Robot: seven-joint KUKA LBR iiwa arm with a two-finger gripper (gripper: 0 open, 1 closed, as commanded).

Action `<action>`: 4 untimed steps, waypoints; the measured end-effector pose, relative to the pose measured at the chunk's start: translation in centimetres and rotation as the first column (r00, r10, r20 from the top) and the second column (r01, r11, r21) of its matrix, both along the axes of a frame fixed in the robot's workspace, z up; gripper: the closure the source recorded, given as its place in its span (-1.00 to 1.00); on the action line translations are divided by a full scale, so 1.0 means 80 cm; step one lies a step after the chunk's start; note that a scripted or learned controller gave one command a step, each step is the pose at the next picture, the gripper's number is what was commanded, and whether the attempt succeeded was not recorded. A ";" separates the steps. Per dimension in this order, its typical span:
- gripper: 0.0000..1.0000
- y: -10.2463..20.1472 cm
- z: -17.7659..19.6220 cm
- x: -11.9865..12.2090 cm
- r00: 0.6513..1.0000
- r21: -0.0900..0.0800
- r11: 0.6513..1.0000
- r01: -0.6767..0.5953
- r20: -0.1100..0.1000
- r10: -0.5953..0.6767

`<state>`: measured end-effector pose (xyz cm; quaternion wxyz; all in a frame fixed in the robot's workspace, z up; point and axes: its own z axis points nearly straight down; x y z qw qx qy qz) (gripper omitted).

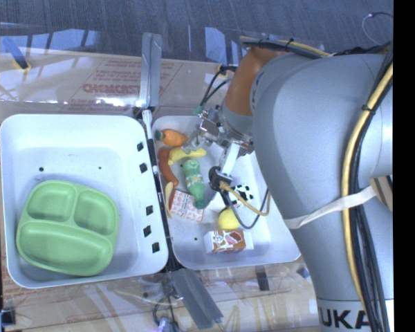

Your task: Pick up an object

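Observation:
The right bin holds several small toys. An orange carrot lies at its back left, with a yellow banana just in front of it. A green bottle lies beside a reddish sausage. Toward the front sit a red-and-white carton, a yellow lemon and a brown carton. A black-and-white toy lies near the arm. My gripper hangs low over the back of this bin, above the banana and bottle. The big grey arm hides the bin's right side.
The left bin holds a green divided plate at its front left. A black hinge strip with clips runs between the two bins. A cable loops from the wrist over the lemon.

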<state>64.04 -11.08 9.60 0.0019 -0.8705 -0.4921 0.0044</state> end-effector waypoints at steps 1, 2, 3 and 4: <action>-1.00 -0.011 0.077 0.021 1.000 0.002 1.000 0.030 0.007 -0.030; -1.00 0.015 0.007 0.026 0.983 -0.004 0.983 -0.181 0.020 0.181; 1.00 0.018 0.021 0.027 0.981 -0.002 0.982 -0.190 0.021 0.190; -1.00 0.019 0.022 0.028 0.981 -0.002 0.981 -0.192 0.022 0.192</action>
